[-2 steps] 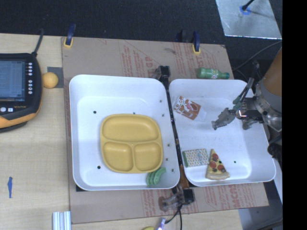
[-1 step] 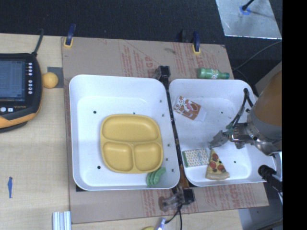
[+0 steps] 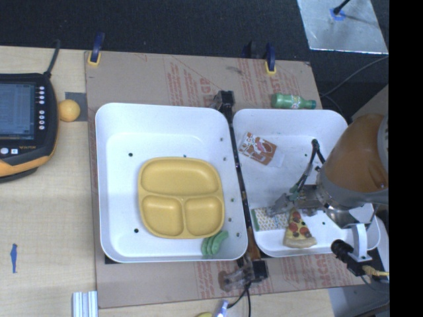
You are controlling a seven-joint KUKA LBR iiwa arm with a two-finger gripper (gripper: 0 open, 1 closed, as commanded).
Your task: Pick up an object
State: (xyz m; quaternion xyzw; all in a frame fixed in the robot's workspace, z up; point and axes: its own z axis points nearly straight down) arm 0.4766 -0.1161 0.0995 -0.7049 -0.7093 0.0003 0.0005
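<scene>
- so, the gripper is low in the right bin, its dark fingers spread apart over the floor, nothing between them that i can see.
- a pizza slice lies just beside it, a green-checked card near the other side, a red-and-white packet farther up.
- the yellow tray and a green toy sit in the left bin.
- nothing is lifted yet; to my eye the grasp itself remains.
</scene>
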